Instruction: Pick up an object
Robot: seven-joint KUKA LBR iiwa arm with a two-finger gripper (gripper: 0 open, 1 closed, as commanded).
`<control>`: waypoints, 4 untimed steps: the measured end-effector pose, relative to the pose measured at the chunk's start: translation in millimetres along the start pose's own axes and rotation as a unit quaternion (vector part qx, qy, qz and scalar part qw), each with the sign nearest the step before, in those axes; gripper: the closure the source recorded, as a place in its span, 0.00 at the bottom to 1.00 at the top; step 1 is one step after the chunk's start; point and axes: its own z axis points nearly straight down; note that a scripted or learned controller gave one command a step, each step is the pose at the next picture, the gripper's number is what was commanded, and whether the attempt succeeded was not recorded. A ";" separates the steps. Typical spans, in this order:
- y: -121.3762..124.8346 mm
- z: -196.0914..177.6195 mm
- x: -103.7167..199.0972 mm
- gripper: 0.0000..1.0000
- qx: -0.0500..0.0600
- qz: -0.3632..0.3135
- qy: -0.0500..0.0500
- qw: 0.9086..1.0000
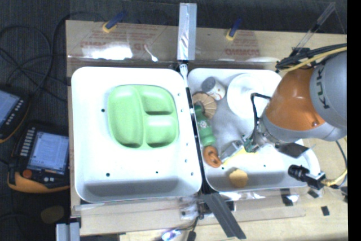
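Left bin (84, 138) held a green divided tray (142, 115). Right bin (265, 175) held a green bottle (204, 128), an orange ring (211, 156) and a tan lump (238, 177). Gripper (237, 148) was low among them; grip undetermined. Arm (304, 104) lettering read "KU"

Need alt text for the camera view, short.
A grey and orange arm reaches from the right into the right bin, its gripper low among small items: a green bottle, a tan lump and a white plate. The left bin holds a green divided tray.
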 end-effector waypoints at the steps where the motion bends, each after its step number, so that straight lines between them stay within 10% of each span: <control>1: 0.6 -0.1 19.7 0.00 0.000 0.041 0.000 0.999; 2: 1.5 -9.1 20.7 1.00 0.000 0.040 0.002 0.999; 3: -14.8 -4.3 -0.8 1.00 0.007 0.042 0.007 0.999; 4: -15.1 -3.5 -0.5 0.00 0.008 0.041 0.007 0.999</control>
